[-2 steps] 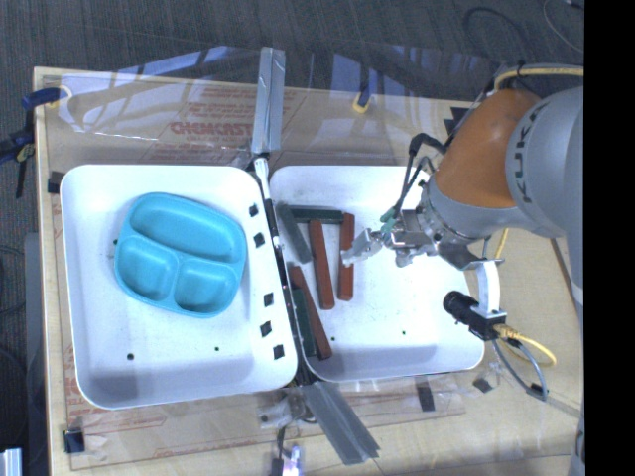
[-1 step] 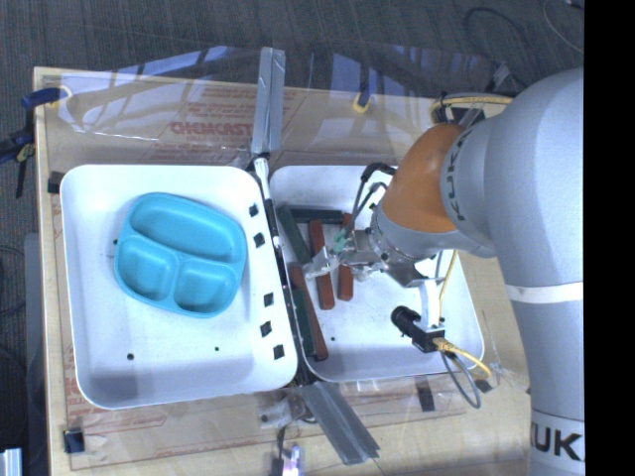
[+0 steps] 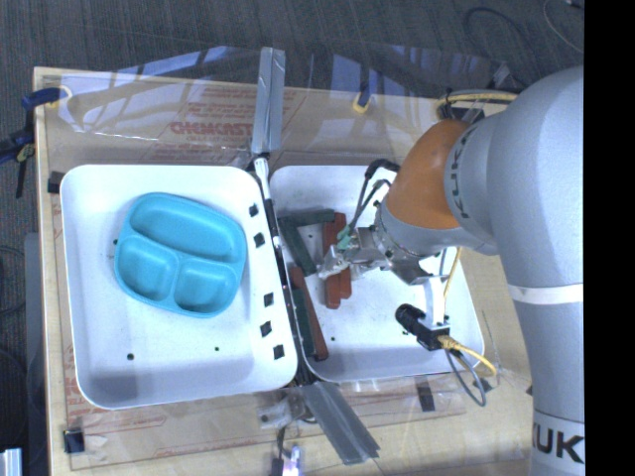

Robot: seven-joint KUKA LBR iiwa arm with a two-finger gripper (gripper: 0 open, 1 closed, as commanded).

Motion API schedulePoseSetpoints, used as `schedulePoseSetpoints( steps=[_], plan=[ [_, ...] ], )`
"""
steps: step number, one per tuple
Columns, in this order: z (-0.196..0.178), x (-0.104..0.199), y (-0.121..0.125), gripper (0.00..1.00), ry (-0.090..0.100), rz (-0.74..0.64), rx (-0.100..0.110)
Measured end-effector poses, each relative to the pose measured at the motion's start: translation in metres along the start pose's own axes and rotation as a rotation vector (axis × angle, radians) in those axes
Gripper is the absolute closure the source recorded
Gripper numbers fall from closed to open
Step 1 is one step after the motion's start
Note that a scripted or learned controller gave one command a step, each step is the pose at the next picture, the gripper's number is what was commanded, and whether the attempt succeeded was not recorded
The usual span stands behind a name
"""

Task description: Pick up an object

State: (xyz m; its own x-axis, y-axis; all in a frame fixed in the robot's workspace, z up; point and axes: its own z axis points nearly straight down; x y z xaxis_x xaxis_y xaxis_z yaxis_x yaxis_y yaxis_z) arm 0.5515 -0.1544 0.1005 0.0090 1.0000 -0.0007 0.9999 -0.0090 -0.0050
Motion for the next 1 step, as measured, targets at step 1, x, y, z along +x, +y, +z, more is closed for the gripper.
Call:
schedulePoseSetpoints(
  steps=[1],
  plan=[
    [-0.1416, 0.015, 0.0237, 1.0, 0.001, -0.015, -0.002]
  ],
)
